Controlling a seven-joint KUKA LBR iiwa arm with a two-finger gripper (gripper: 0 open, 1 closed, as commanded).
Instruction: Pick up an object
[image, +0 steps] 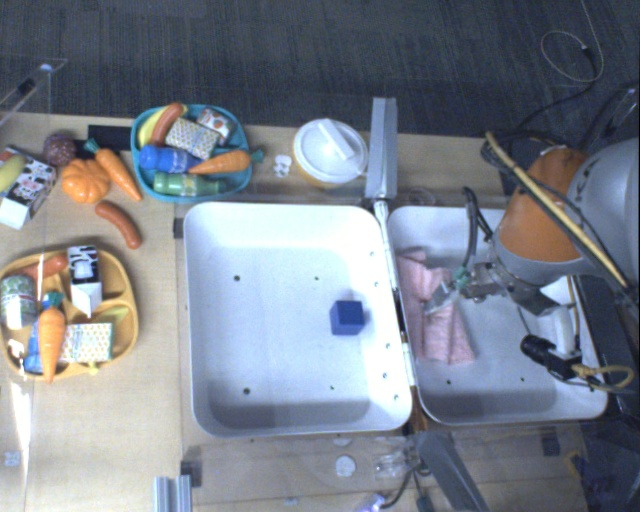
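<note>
Pink cloth (437, 312) lies directly under the jaws (447, 293).

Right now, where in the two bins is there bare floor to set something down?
The left bin is mostly bare: only a blue cube sits right of centre, so its whole left half and near edge are free. The right bin is crowded: pink cloth along its left side, the gripper over it. A bare strip remains along its near wall.
</note>
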